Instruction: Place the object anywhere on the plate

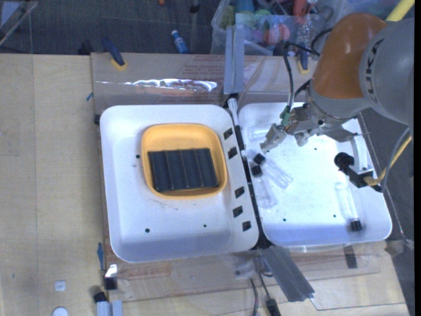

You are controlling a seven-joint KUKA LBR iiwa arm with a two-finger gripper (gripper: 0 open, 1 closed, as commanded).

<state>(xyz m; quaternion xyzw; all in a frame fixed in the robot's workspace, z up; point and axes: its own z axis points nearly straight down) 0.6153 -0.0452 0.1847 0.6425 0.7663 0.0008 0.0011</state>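
Robotics lab bench

A grey arm with an orange band (345,54) reaches over 2 white bins (125,196) fixed on a plywood bench (39,176); cables (289,78) trail from the wrist, and a clear tub of colourful toys (283,5) sits behind on dark carpet (99,12).

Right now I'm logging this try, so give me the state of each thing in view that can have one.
Plate: upright in the left bin, bearing a dark ridged block.
Dark ridged block: lying flat on the plate.
Clear plastic object: lying in the right bin, near the divider.
Gripper: over the right bin, above the clear object.
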